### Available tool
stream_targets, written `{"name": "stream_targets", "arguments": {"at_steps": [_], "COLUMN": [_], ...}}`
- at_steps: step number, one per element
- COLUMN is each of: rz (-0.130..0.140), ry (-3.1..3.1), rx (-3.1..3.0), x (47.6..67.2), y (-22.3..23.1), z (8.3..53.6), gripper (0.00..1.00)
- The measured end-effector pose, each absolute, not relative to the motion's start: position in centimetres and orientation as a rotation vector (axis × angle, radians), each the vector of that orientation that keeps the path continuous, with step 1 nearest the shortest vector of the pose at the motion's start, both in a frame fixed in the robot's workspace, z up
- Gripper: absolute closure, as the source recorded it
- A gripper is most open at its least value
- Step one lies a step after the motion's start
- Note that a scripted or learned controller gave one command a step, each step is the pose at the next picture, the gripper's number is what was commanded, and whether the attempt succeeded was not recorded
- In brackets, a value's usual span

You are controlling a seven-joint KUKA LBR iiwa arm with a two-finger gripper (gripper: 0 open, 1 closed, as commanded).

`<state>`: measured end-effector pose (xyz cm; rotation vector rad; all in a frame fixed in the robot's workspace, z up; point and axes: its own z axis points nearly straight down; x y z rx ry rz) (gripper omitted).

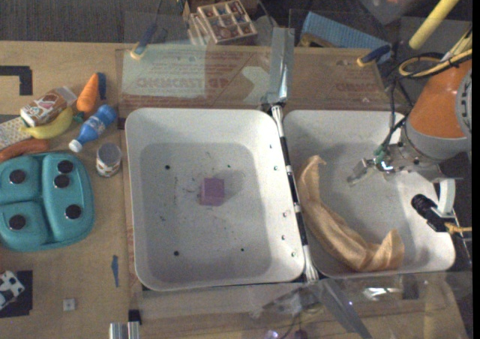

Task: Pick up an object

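In the right bin (420,266), nearest the camera, one tan curved cloth (337,229) is seen lying along the left wall and front. Just past it the gripper (365,169) hangs low over bare bin floor, apart from the cloth, nothing between its fingers; open or closed can't be told, too small tbh. Looks like the approach step, no grasp made yet. Next a shift toward the cloth and a descent would be needed. One purple block (212,191) sits mid left bin (150,255). Two bins counted, one arm.
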<state>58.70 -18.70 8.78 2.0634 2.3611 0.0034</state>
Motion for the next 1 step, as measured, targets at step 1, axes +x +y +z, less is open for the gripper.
{"name": "stream_targets", "arguments": {"at_steps": [1], "rz": [0.001], "ry": [2.328], "rx": [2.102], "x": [66.06], "y": [-16.47], "z": [8.67], "gripper": [0.0]}}
